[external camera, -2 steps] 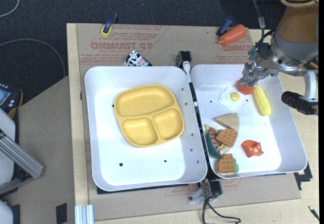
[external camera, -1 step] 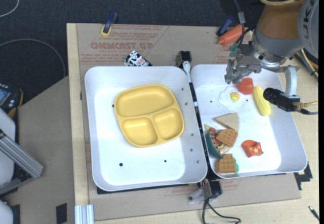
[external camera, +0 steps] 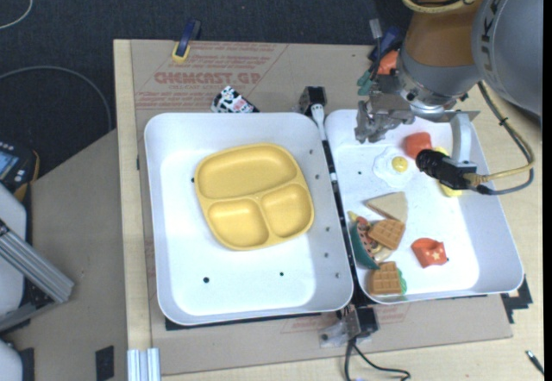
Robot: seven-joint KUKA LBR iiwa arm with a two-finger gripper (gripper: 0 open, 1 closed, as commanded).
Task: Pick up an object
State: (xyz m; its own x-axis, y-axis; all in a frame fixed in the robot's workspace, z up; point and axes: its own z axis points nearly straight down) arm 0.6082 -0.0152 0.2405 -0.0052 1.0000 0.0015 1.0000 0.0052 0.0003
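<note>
My gripper (external camera: pixel 373 131) hangs over the far left part of the right bin (external camera: pixel 483 276), above bare white floor, with nothing seen between its fingers. Just to its right lie a fried egg toy (external camera: pixel 392 166) and a red piece (external camera: pixel 417 144). A yellow piece (external camera: pixel 450 188) peeks out further right. Toward the front of this bin sit a tan bread wedge (external camera: pixel 388 203), a round waffle (external camera: pixel 387 234), a pizza slice (external camera: pixel 366 243), a square waffle (external camera: pixel 387 278) and a red strawberry-like toy (external camera: pixel 429 252).
The left bin (external camera: pixel 172 267) holds a yellow three-compartment plate (external camera: pixel 253 195). Behind the bins on the cardboard lie a black-and-white patterned item (external camera: pixel 231 101) and a blue-yellow clamp (external camera: pixel 184 41). A black clip (external camera: pixel 312 98) sits at the divider between the bins.
</note>
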